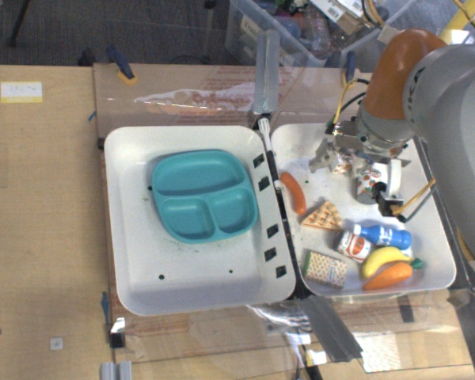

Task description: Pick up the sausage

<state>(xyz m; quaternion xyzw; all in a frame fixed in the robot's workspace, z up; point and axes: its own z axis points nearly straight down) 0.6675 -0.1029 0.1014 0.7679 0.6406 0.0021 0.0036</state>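
The sausage [294,192] is a small orange-red link lying at the left side of the right bin [435,236], close to the divider between the bins. My gripper [342,158] hangs over the back middle of that bin, to the right of and slightly behind the sausage, apart from it. The wrist with its orange band [400,66] rises above it. Nothing shows between the fingers.
A teal divided plate [199,194] rests in the left bin [127,236]. Near the sausage lie a pizza slice [323,217], a patterned cracker packet [326,268], a blue-and-white bottle [374,238], a banana [386,259] and an orange carrot [389,275].
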